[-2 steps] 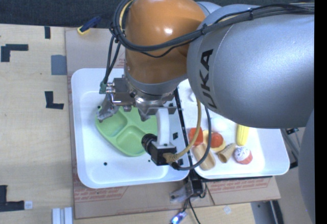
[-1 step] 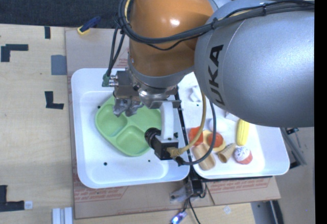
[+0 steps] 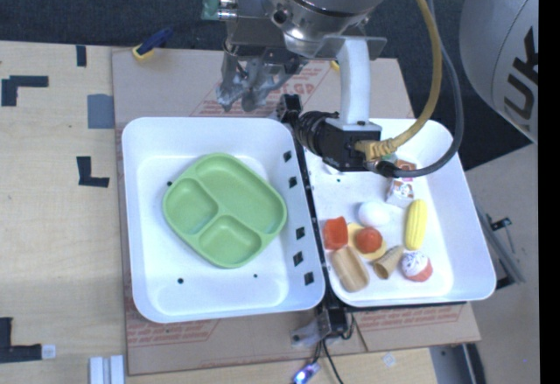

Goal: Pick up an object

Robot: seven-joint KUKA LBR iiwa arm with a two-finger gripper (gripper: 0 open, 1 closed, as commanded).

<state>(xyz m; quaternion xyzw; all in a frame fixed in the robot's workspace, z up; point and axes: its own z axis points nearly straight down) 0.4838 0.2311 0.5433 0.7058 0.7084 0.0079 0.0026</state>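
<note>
Gripper (image 3: pixel 249 92) hovered beyond the left white bin's (image 3: pixel 144 155) far edge; we could not tell its state.

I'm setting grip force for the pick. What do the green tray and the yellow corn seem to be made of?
Green tray: seemingly moulded plastic, matte pale green; smooth rounded compartments, no glare. Yellow corn: probably toy plastic, slightly glossy; uniform bright colour, though too small to tell hard from soft.
</note>
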